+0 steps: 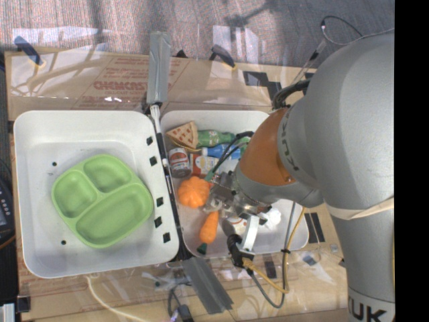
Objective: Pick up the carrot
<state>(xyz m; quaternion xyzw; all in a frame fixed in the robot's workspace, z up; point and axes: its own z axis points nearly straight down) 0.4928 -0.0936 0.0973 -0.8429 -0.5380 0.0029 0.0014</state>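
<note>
The carrot [209,227] lies in the right bin [295,237], near its front wall, tip pointing toward the front edge. The gripper [226,210] hangs just beside the carrot's upper end — whether its fingers are open or closed cannot be told, as the wrist covers them. An orange ball [194,192] sits just behind the carrot; a can [179,162], a waffle piece [184,136] and a green bottle [216,139] lie farther back. The left bin [33,180] holds a green divided plate [102,200].
</note>
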